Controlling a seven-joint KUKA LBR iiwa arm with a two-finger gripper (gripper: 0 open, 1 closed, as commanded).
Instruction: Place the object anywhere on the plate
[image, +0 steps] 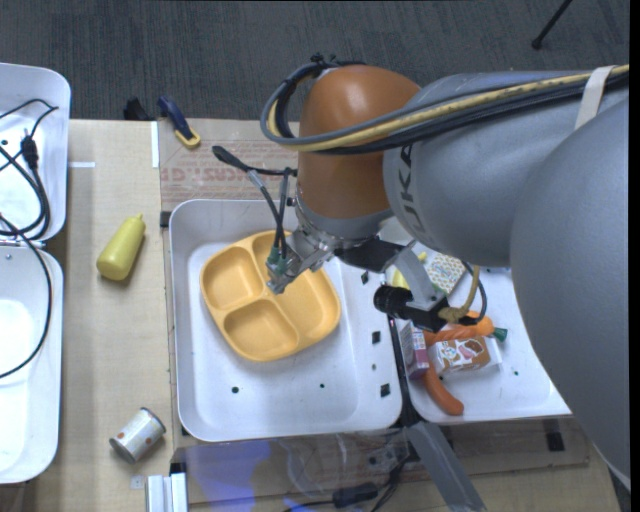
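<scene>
Your pincer (279, 268) hangs over the yellow three-compartment plastic plate (268, 296) in the left white bin (262, 400). You cannot tell its grip or any object there. Next: confirm release before lifting.

Even, bright overhead light, soft shadows, mild glare on the white bin (200, 400), slight overall softness.

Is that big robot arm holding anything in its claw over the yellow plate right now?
It cannot be told. The gripper sits low over the yellow plate, at its centre dividers, and something small and greenish shows at its tip, too blurred to identify as a held object.
</scene>
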